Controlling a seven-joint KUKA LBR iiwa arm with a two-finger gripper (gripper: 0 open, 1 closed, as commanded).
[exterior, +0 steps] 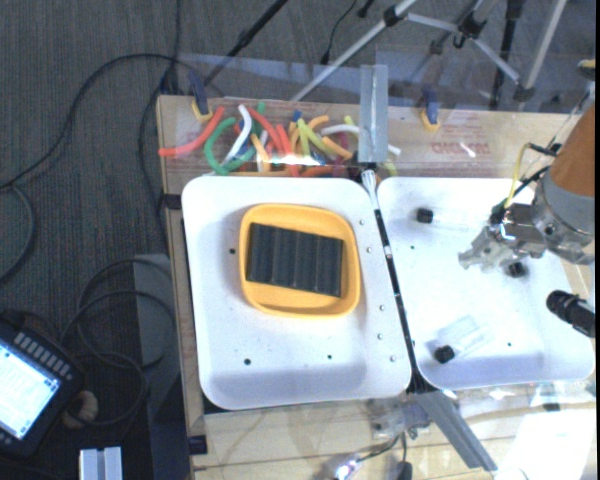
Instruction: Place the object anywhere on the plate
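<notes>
pincer (492, 251) hovers low over the right bin (450, 368) — grip state unclear — yellow plate (252, 293) sits in the left bin (215, 368).

Orange-banded grey arm (578, 183), yellow cable (528, 163)

Faint red lettering printed on the bench's cardboard back edge (462, 149), too blurred to be read, bright handheld screen (12, 380) at lower left, its contents illegible, no other text made out
</notes>
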